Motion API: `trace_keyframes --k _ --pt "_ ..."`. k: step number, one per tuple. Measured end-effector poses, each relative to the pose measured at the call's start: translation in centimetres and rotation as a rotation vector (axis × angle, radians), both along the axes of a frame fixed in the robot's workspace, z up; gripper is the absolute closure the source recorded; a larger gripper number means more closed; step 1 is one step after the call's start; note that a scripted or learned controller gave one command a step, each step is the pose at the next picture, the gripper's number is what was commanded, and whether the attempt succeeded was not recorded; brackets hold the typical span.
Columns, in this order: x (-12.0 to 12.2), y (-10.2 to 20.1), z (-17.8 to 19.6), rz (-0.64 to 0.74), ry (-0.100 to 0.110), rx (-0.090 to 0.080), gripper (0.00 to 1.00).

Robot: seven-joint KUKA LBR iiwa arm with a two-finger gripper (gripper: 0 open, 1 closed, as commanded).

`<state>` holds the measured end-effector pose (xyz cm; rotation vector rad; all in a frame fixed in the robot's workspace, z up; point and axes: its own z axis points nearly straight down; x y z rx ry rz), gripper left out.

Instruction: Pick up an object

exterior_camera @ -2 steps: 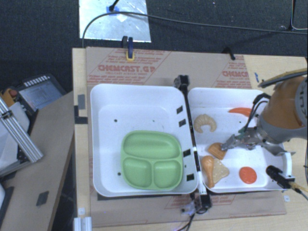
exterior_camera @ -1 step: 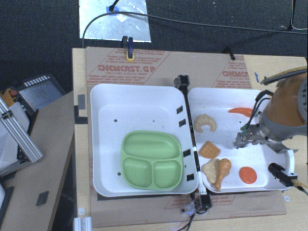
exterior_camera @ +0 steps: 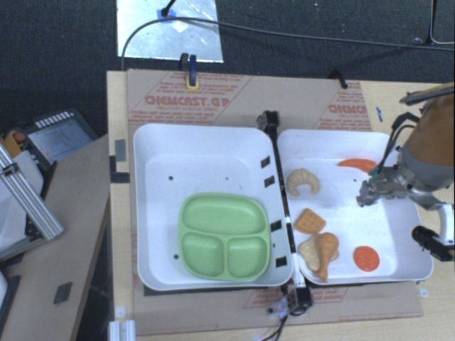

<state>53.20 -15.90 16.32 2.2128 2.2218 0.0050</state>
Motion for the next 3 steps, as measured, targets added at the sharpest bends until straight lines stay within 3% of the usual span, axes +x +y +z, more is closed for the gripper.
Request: trace_keyframes --k 1,3 --pt "0.2 0.0 5.4 0.000 -0.001 0.000 1.00" --pt "0.4 11.2 6.1 0.006 0.003 0.004 1.00"
